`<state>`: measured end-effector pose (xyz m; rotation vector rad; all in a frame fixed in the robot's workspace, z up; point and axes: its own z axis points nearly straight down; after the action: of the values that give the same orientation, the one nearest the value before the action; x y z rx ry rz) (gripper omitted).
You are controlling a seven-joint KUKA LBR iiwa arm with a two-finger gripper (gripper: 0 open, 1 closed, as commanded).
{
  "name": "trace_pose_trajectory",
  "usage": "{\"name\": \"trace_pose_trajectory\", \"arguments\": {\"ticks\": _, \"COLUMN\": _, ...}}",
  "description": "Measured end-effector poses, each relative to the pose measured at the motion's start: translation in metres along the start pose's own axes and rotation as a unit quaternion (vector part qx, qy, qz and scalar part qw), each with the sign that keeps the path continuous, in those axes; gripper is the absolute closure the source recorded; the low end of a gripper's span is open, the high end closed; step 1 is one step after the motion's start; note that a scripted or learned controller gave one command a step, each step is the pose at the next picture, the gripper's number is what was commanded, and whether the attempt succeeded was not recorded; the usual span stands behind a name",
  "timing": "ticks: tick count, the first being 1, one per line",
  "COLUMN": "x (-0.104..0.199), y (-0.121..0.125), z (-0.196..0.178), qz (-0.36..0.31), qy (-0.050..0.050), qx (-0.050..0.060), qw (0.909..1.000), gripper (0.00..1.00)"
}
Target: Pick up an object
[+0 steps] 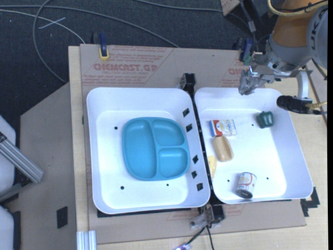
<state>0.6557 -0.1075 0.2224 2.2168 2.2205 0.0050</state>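
**End effector above the right bin's far edge, objects lying nearer the camera**

End effector (248, 83), metallic grey with small dark parts, sits over the far rim of the right shallow white plastic bin (291, 155), at its upper left corner. Fingers point down; whether they are wide or narrow I cannot tell, and nothing shows between them. Grey arm with orange band (295, 12) rises behind it at the upper right.

Objects in the right bin, all below the end effector in the view and apart from it:
- small dark green rounded block (266, 119), matte, closest, off to the right of the end effector.
- flat white packet with red and orange print (223, 127), rectangular, lying near the bin's left wall.
- tan oblong bread-like piece (223, 148), smooth, rounded ends, just below the packet and touching or nearly touching it.
- thin yellow sliver (212, 165) against the left wall, shape unclear.
- small cylindrical can with white and red label (245, 185), on its side, dark end toward the camera, farthest from the end effector.

Left shallow white plastic bin (99, 139) holds a light blue three-compartment plastic tray (155, 148), glossy, rounded corners, roughly centred.

Both bins rest on a brown cardboard sheet with red lettering (127, 61) atop the desk (47, 134). Black clips (189, 82) line the seam between the bins.
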Motion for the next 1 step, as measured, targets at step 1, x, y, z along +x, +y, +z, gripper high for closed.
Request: {"name": "trace_pose_trajectory", "arguments": {"ticks": 1, "x": 0.0609, "y": -0.0021, "z": -0.0071, "qz": -0.001, "qy": 0.001, "qx": 0.003, "qw": 1.0000, "gripper": 1.00}}
